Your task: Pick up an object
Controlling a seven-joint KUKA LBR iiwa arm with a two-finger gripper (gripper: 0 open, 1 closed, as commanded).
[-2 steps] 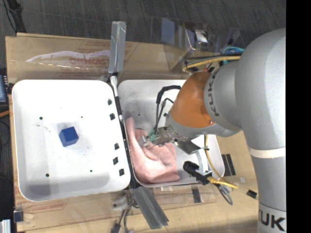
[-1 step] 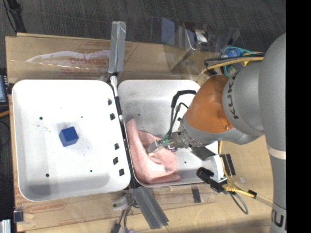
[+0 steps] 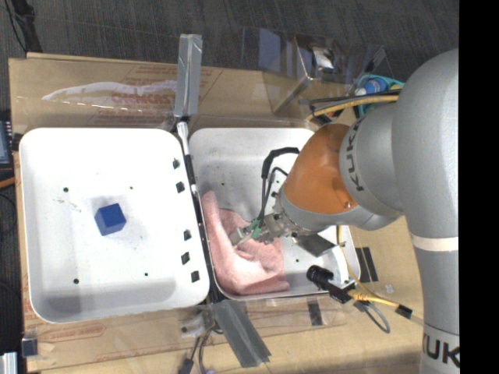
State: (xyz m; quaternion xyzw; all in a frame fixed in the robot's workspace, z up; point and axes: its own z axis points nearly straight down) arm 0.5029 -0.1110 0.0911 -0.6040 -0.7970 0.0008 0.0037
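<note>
Pincer (image 3: 256,232), its opening impossible to judge under the arm's orange band, poised low over the pink cloth (image 3: 238,249) in the right bin (image 3: 234,142); it should bite a raised fold, ignoring the blue cube (image 3: 111,217) in the left bin (image 3: 47,209).

A blue cube (image 3: 110,218) sits in the white left bin (image 3: 47,287). A pink cloth (image 3: 238,252) lies in the white right bin (image 3: 234,150). The arm (image 3: 405,170) is grey with an orange band (image 3: 320,178); the desk (image 3: 93,92) is tan.
</note>
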